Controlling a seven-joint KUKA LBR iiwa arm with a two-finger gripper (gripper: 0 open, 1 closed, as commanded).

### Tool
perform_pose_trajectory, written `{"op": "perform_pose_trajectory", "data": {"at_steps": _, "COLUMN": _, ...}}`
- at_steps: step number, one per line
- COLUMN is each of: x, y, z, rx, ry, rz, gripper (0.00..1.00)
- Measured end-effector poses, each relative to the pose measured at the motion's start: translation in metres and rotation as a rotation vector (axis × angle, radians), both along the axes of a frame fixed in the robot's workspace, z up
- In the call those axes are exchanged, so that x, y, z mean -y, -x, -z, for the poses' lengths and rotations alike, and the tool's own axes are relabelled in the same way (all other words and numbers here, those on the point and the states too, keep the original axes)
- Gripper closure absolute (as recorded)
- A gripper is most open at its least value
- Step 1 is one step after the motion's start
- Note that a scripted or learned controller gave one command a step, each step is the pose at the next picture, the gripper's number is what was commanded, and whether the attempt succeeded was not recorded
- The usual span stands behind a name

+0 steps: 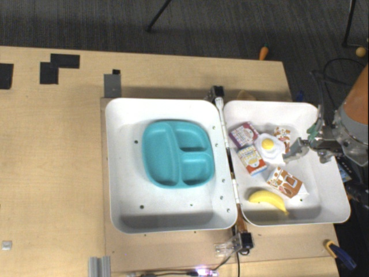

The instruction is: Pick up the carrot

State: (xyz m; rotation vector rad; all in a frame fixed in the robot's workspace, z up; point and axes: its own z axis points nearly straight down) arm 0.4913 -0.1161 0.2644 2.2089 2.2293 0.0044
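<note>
My gripper [297,149] reaches in from the right and hangs low over the middle of the right bin [328,206]. It is just right of a fried-egg toy [268,145] and above a brown and white carton [285,183]. A red and white packet [282,135] lies at the gripper's upper left. Along the bin's front wall lies a yellow banana [268,199]. A purple packet [243,134] and a small boxed snack [251,157] sit near the divider. None of these items reads clearly as a carrot.
The left bin [124,166] holds a teal divided plate [177,153]. A small orange object [263,53] lies at the bench's far edge, outside the bins. Cables and the arm's body crowd the right side.
</note>
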Motion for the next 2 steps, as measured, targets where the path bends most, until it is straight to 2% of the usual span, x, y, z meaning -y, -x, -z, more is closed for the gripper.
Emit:
{"op": "perform_pose_trajectory", "data": {"at_steps": 1, "x": -0.037, "y": -0.073, "z": 0.08, "rx": -0.006, "ry": -0.001, "rz": -0.01, "gripper": 0.0}}
{"op": "perform_pose_trajectory", "data": {"at_steps": 2, "x": -0.079, "y": -0.063, "z": 0.08, "rx": -0.006, "ry": -0.003, "rz": 0.227, "gripper": 0.0}}
